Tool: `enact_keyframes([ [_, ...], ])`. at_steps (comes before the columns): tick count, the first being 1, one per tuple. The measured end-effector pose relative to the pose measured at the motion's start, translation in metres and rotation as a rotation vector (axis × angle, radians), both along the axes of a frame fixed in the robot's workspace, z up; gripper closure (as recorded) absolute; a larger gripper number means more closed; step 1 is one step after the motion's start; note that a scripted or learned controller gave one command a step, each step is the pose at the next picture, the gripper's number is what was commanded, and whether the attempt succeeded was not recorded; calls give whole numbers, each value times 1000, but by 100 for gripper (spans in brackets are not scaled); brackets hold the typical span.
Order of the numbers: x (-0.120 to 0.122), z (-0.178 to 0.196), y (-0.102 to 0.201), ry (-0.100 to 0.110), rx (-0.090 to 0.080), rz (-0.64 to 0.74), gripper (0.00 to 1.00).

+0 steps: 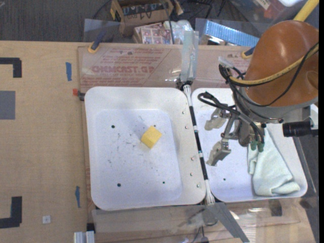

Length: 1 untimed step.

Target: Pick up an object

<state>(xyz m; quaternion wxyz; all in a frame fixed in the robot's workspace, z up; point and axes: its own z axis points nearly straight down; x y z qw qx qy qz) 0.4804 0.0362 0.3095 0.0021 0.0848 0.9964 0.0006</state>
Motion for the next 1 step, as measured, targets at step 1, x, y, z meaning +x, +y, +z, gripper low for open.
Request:
enact_keyframes([
  [1, 1, 47, -55, -7, -4, 494, 0],
])
